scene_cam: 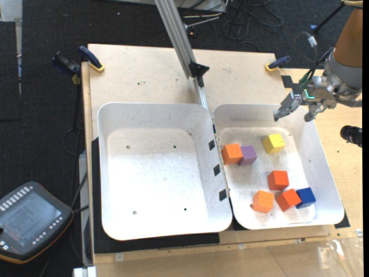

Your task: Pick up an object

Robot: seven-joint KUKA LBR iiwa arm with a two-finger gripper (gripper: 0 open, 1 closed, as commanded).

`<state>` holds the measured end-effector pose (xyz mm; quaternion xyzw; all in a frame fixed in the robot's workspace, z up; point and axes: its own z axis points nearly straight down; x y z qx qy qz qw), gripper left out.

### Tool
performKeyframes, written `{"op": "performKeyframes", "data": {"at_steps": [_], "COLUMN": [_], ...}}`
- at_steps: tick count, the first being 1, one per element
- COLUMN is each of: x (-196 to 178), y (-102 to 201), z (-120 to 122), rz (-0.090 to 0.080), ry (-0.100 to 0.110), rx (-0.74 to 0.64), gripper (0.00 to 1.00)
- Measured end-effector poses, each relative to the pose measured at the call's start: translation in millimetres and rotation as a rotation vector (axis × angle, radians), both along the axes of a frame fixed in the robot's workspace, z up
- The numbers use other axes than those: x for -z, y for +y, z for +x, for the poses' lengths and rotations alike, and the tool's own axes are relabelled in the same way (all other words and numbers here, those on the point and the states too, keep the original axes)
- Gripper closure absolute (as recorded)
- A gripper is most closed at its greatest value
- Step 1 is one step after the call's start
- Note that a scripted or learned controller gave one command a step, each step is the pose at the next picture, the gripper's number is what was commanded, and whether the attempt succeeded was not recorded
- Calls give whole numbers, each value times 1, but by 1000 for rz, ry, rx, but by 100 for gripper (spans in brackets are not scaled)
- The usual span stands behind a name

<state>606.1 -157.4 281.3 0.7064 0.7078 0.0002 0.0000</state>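
Sitting in the right bin (323,172) are 7 blocks: 4 orange (232,153), 1 purple (248,154), 1 yellow (274,143), 1 blue (305,197). Left bin (115,154) shows bare white. The gripper (295,112) hangs over the right bin's top edge, fingers apart, holding nothing. The arm (349,56) is cut off.

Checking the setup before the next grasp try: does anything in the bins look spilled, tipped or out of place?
Nothing stands out. All seven cubes sit inside the right bin, none on the bench. The purple cube touches an orange cube; the blue cube sits near the rim. The hand hovers open above the bin's far edge.
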Motion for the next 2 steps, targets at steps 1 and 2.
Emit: {"op": "performKeyframes", "data": {"at_steps": [1,2], "x": [47,98], "y": [7,18], "z": [4,3], "rz": [0,1], "ry": [5,6], "rx": [-1,-1], "gripper": [0,0]}}
